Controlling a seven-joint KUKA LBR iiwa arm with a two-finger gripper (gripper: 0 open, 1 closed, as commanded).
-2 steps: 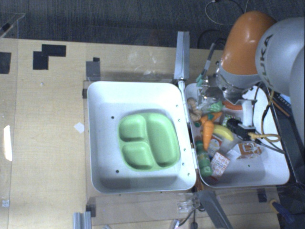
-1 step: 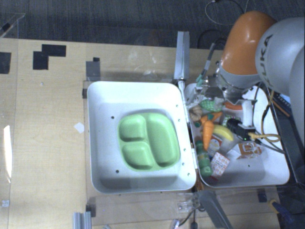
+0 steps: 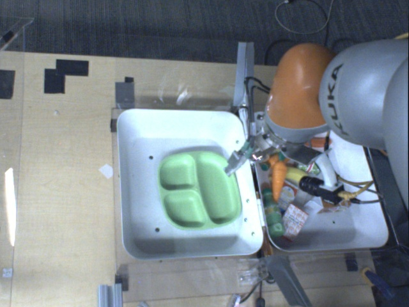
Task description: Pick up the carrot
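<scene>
The orange carrot (image 3: 278, 176) lies in the right bin (image 3: 358, 235) near its left wall, pointing roughly along the wall, among other small items. My gripper (image 3: 235, 162) hangs over the right edge of the green divided plate (image 3: 198, 189) in the left bin (image 3: 137, 190), just left of the wall between the bins. It sits a short way left of the carrot and apart from it. Nothing shows in the gripper. The arm's orange band and grey body cover the upper part of the right bin.
Beside the carrot lie a yellow-green item (image 3: 298, 172), a white and red packet (image 3: 295, 219) and green pieces (image 3: 275, 221). The left bin has bare white floor around the plate. The wall between the bins runs just right of the gripper.
</scene>
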